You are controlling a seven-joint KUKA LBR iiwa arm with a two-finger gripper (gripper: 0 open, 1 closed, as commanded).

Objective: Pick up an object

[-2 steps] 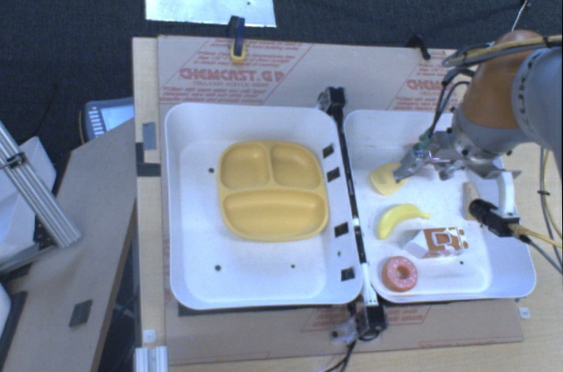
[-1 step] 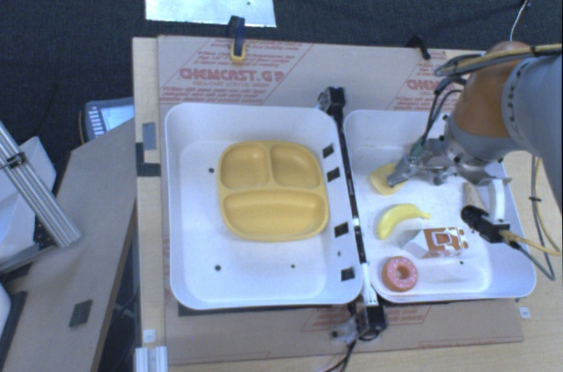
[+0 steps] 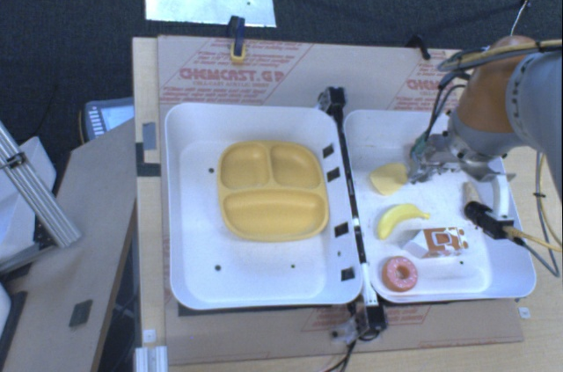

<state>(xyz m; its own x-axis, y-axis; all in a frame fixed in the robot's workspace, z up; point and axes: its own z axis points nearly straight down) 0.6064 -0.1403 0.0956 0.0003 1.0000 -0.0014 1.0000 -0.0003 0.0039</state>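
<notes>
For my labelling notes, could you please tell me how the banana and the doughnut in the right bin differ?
The banana is yellow, long and curved; the doughnut is pink, round, with a centre hole. The banana lies mid-bin, the doughnut nearer the front edge. Both lie flat in the right bin, apart from the hand.

The board (image 3: pixel 264 67) beneath the two bins carries red print. Behind the left bin the lettering reads "CHEMCAST" followed by "GP"; smaller red lines above and below it are not legible. The same red print recurs behind the right bin, partly covered. A small orange-and-white carton (image 3: pixel 442 242) in the right bin bears markings too small to read.
</notes>
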